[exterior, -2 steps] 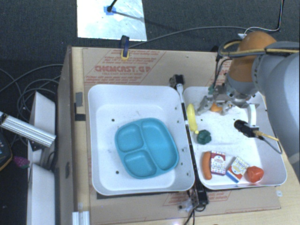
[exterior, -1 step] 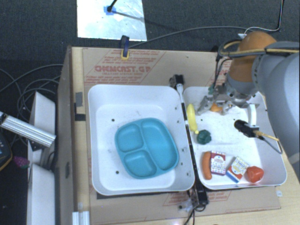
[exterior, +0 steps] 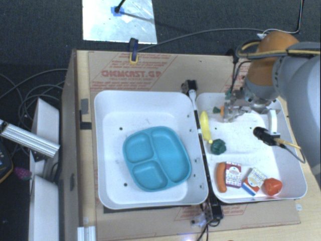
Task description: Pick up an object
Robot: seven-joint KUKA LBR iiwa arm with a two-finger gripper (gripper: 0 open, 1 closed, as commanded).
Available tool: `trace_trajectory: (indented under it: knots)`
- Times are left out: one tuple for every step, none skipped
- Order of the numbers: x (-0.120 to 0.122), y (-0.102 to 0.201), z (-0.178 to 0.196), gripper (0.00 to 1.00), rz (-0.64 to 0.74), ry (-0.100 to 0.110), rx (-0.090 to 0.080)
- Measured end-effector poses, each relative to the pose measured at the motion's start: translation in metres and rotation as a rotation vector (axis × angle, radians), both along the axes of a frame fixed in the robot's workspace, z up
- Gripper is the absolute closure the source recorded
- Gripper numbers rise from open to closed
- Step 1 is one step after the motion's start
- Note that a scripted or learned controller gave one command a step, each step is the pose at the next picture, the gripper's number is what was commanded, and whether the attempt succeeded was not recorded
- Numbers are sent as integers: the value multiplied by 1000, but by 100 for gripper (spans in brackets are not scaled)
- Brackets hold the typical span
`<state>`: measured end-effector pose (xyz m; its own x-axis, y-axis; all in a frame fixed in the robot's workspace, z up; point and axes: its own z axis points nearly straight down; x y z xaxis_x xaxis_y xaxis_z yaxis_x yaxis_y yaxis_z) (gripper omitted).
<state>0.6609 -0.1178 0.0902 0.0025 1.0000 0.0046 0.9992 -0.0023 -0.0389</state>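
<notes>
Low over the far end of the right bin [exterior: 244,138], our end effector [exterior: 232,113] hangs from the grey arm [exterior: 301,79], which comes in from the right with its orange band [exterior: 271,46] above the wrist. We cannot tell from this slanting camera view whether the end effector stands wide or narrow, and we see nothing held in it.

We count 2 white bins side by side on the brown bench [exterior: 150,67], which carries red print along its far part. The left bin [exterior: 113,119] holds a blue tray [exterior: 157,157] with 3 compartments, lying flat and turned a little askew, nearer the front wall than the back.

Every loose object for picking lies in the right bin. A yellow banana [exterior: 204,126] lies lengthwise against the left wall, near the end effector but apart from it. Just in front of the banana sits a dark green lump [exterior: 218,146]. Nearer the front wall we see an orange-red sausage shape [exterior: 221,177] just beside a small red and white box [exterior: 233,174]. To the right of that box lies a pale carton [exterior: 255,179] with a blue edge, tilted, and close beside it a round red-orange fruit [exterior: 272,186] by the front right corner.

A yellow and blue clamp [exterior: 133,50] grips the bench's far edge.
</notes>
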Motion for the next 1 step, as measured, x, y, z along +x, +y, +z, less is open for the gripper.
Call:
trace_trajectory:
  knots:
    - [1, 0, 1, 0, 1, -6, -1]
